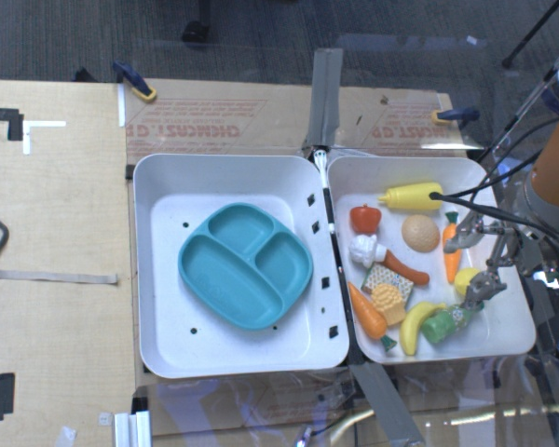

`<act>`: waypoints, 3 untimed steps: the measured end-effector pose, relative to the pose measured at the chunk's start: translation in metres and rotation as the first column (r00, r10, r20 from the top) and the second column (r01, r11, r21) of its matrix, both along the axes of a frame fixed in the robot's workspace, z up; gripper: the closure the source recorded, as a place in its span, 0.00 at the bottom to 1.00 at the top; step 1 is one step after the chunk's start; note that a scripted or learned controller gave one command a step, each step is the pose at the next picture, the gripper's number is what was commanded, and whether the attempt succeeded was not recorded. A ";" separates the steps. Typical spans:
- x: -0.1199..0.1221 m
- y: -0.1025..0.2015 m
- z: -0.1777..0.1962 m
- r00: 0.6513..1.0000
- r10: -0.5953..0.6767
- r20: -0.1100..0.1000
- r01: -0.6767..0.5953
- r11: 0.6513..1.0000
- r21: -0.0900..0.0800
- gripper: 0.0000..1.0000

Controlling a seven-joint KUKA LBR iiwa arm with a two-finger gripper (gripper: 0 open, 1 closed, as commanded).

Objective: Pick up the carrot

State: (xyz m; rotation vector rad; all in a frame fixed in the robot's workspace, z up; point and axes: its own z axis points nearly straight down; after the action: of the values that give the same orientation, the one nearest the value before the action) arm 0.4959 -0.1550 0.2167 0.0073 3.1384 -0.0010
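Beside the open end effector (472, 261) lies the carrot (451, 252).

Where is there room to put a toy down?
Bare floor rings the blue tray in the left bin; widest along its far wall. The right bin is crowded: toys pack its middle, the gripper hangs over its right side.

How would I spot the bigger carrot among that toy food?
Find the right-hand white bin, then its left wall toward the near corner. The bigger carrot lies slanted there, next to a yellow banana. It is a thick orange cone with a green end, fatter than the slim carrot near the claw.
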 end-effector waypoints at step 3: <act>0.107 -0.066 -0.109 0.992 -0.125 0.003 0.125 0.992 0.000 0.00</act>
State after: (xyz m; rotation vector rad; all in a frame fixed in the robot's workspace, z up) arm 0.6025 -0.2215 0.1078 0.2030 3.1287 -0.0020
